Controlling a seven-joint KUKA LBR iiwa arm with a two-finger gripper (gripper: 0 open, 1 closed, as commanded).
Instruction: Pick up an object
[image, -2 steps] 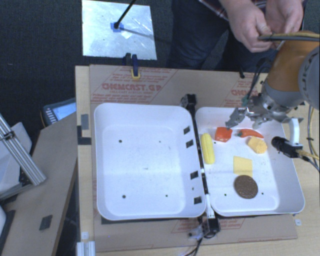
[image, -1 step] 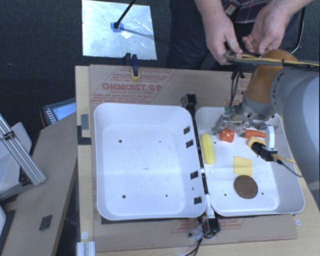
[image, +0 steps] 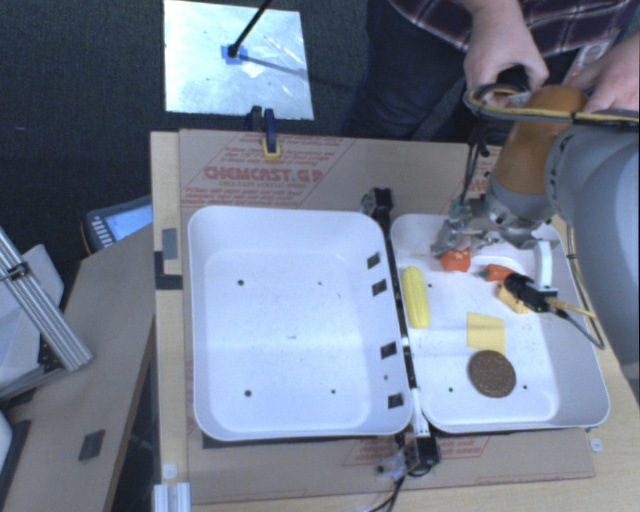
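orange and small, the little round thing (image: 455, 259) sits near the back of the white bin on the right of the view (image: 570, 400), close to its far wall. the gripper (image: 458, 243) hangs right over it, so close that the two seem to touch. i think this is the thing it means to pick up. i cannot tell if the gripper is open or closed, because its tip blurs into the orange thing.

what could go wrong? the orange thing looks round and smooth, so i think it could roll away or pop out sideways if it gets pinched off its middle. another orange piece (image: 496, 271) lies just beside it and could get bumped or grabbed by mistake. the far wall is near too, so the gripper might knock against it.

the orange thing has no long side that i can see, so it points no way at all. the yellow corn (image: 415, 296) is different. it lies flat, with its long side running from the back of the bin to the front, along the wall between the two bins. a yellow square (image: 486, 331) and a brown round cookie (image: 492, 374) lie nearer the front, apart from the gripper.
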